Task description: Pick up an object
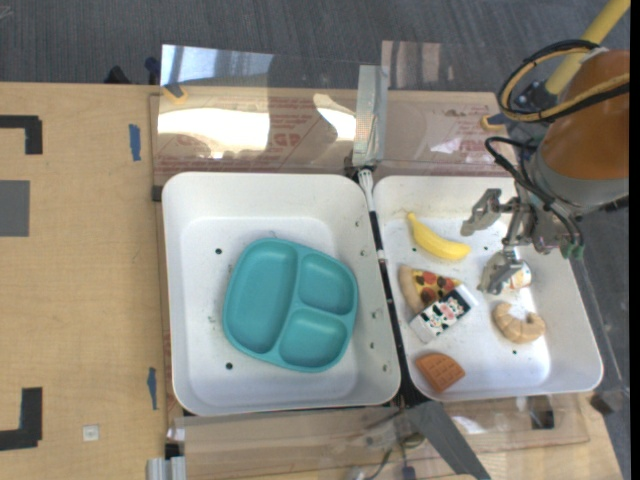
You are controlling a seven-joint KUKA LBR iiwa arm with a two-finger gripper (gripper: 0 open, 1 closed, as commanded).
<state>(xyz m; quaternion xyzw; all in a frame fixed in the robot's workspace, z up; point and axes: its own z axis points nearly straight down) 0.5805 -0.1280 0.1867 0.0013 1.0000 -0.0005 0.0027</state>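
Note:
My gripper [503, 266] hangs low over the right bin [575, 363], reaching in from the right under the grey and orange arm. Just beside its tip lies a small white and yellow object [519, 277], partly hidden by the metal. I cannot tell whether the two touch. A yellow banana [437, 240] lies to the gripper's left. A tan croissant [519, 324] sits just below it. Further left are a pizza slice [426, 286] and a black and white toy [443, 313]. An orange-brown cookie [440, 370] rests near the bin's front edge.
The left bin [190, 218] holds a teal divided plate [290, 305]. A metal divider [367, 128] stands behind the seam between the bins. Cables [530, 78] loop off the arm at the upper right. Cardboard [70, 268] covers the bench to the left.

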